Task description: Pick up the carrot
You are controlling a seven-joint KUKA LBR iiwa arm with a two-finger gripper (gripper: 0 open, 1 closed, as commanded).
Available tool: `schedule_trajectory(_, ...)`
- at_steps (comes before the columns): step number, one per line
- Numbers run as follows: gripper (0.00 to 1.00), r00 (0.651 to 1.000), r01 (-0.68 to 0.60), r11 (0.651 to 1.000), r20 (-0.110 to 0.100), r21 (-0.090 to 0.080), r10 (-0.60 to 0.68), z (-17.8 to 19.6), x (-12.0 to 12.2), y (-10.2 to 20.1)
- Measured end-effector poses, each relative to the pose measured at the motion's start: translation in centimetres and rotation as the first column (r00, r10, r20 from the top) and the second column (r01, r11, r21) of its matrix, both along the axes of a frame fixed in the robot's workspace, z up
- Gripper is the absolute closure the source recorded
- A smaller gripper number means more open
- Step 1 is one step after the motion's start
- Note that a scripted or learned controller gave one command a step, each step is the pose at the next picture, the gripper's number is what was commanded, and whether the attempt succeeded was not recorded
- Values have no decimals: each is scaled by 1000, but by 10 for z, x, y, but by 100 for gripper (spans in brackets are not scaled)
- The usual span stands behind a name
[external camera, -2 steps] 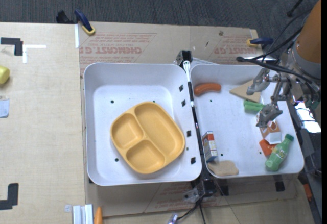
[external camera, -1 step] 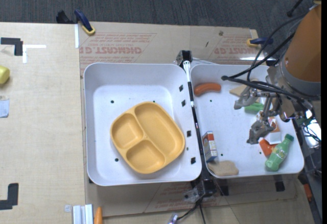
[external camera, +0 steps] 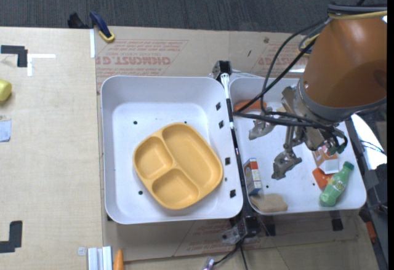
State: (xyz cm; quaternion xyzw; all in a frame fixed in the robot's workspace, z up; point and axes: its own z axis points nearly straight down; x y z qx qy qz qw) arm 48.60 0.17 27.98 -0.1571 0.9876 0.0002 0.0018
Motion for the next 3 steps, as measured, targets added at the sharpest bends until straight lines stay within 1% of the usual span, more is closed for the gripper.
schedule_trajectory(1,0,982,-191,982,-1,0,191,-62,1,76)
schedule_trajectory(2,0,1000,-21,1000,5,1,21,148,29,118)
schedule_trajectory(3,0,886,-464,886,1,0,464,82,27,133)
